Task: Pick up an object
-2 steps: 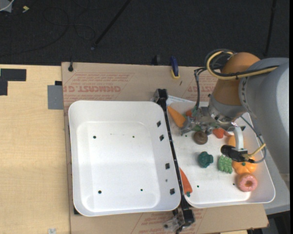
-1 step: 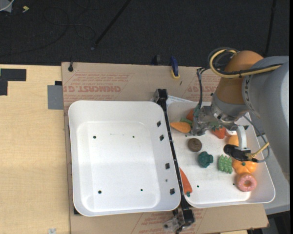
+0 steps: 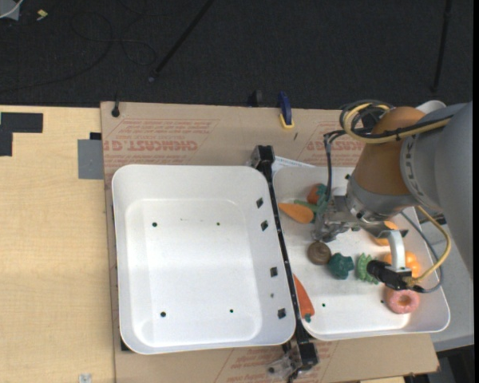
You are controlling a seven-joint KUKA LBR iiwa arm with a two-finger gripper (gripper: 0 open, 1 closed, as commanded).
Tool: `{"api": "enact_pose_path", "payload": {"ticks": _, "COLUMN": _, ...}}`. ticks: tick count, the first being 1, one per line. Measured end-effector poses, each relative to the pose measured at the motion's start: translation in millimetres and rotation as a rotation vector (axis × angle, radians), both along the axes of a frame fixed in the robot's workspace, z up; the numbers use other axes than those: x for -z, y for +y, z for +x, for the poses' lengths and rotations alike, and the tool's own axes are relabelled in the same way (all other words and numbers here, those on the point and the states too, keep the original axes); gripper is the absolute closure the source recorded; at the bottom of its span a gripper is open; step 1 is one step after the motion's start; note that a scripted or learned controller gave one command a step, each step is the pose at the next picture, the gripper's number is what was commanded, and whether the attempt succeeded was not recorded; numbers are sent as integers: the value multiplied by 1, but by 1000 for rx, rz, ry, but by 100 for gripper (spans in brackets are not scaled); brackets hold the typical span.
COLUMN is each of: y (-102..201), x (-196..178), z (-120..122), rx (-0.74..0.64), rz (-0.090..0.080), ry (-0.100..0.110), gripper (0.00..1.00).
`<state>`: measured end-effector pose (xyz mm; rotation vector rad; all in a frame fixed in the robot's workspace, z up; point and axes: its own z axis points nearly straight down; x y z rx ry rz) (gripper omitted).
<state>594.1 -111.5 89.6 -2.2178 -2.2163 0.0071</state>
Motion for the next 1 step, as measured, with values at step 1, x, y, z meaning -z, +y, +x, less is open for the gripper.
{"api": "enact_pose_path", "payload": {"ticks": 1, "y": 92, "x": -105, "z": 21, "rx": -11, "rz": 3, "ry": -16, "gripper": 100}}
